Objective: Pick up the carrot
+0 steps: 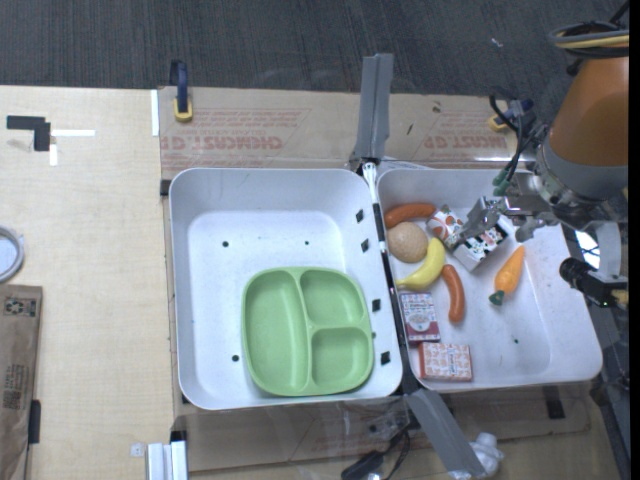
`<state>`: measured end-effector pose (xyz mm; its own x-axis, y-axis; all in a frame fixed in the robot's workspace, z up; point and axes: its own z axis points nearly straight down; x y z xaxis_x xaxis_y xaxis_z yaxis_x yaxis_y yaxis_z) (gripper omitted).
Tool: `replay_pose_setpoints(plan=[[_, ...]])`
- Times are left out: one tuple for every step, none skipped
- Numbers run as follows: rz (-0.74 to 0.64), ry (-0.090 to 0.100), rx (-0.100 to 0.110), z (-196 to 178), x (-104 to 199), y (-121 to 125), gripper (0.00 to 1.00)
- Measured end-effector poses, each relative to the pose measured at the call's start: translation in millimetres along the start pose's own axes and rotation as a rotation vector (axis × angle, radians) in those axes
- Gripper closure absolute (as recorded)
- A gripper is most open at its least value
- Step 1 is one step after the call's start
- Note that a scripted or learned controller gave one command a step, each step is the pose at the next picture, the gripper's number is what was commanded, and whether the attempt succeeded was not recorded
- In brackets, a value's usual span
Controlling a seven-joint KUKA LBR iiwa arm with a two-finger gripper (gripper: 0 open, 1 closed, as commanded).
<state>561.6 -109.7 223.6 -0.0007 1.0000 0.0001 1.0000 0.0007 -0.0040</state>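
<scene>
I see the pale wooden surface [90, 228] carrying two white bins, with dark carpet [250, 18] beyond its far edge. The left bin [200, 208] holds a green divided plate [308, 330]. In the right bin [560, 353], the carrot [509, 272] lies toward the right side, apart from a banana [428, 266] and sausage [455, 294]. The claw [488, 226] hovers just beyond the carrot, above small packets; I cannot tell how it is set.

high slanted view over both bins [190, 268]
</scene>
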Motion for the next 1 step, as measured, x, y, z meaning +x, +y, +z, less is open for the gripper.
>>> replay_pose_setpoints(plan=[[0.018,0.000,-0.001,46.5,-58.0,-26.3,0.00]])
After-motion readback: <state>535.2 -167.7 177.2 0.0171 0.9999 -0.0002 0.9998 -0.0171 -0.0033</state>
